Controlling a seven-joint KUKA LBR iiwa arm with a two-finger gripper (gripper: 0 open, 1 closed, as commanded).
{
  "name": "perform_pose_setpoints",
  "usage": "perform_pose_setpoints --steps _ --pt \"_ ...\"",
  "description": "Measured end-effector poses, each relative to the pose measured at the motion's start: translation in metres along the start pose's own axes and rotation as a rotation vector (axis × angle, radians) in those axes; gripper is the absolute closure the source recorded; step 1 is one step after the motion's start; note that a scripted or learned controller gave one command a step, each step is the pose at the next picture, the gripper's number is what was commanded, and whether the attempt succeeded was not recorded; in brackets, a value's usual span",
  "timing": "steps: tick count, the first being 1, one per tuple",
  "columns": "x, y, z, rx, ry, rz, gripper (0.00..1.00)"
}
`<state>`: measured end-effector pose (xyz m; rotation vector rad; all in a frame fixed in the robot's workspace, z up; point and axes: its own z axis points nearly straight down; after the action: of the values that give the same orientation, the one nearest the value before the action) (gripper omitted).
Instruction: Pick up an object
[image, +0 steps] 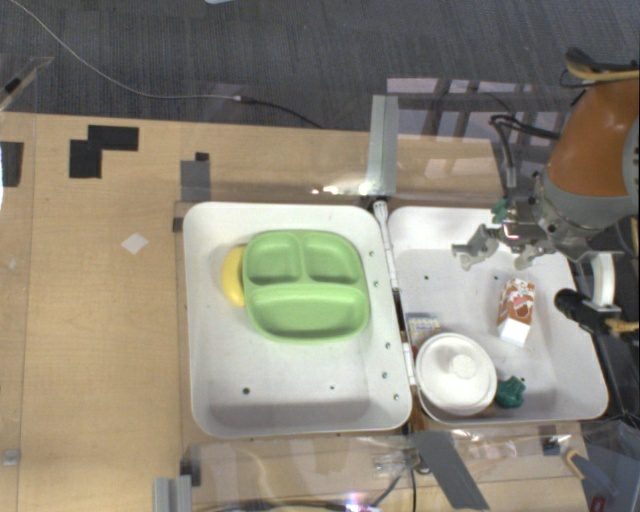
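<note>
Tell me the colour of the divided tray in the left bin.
Light green; the tray shows clearly in the camera view.

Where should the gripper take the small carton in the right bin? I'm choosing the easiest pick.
Probably across the middle of the carton, coming straight down from above. It seems to lie flat with its long axis running up-down in the view, bare bin floor on both long sides, so fingers could close across its narrow width.

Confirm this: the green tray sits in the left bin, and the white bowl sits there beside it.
Wrong on the bowl. The camera view shows the green tray in the left bin, but the white bowl sits in the right bin, near its front left corner.
</note>
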<state>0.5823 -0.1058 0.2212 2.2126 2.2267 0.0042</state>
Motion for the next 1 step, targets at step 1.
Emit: perform_pose_setpoints --steps 1 --pt "-0.0782 -0.0105 0.0856 0.001 -0.001 0.092 0.00"
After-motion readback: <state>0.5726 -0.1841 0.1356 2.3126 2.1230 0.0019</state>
